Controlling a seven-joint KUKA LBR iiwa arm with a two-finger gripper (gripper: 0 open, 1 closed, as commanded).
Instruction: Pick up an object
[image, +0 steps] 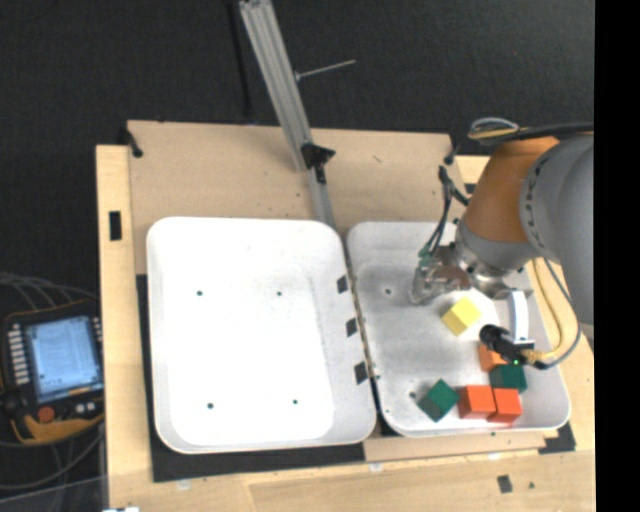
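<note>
In the right bin (390, 250) lie a yellow block (460, 318), a green block (437, 399), two orange blocks (477, 401) side by side at the near edge, and another green block (510, 377) with an orange piece (489, 356) behind it. My gripper (428, 284) hangs over the bin's middle, just left of and behind the yellow block, pointing down. Nothing shows between its fingers. The grey arm with its orange band (500, 200) comes in from the right.
The left bin (170, 300) sits beside the right one, with black clips on the shared rim. A metal post (290, 100) slants up from behind the bins. A handheld pendant (55, 360) lies off the bench at the left.
</note>
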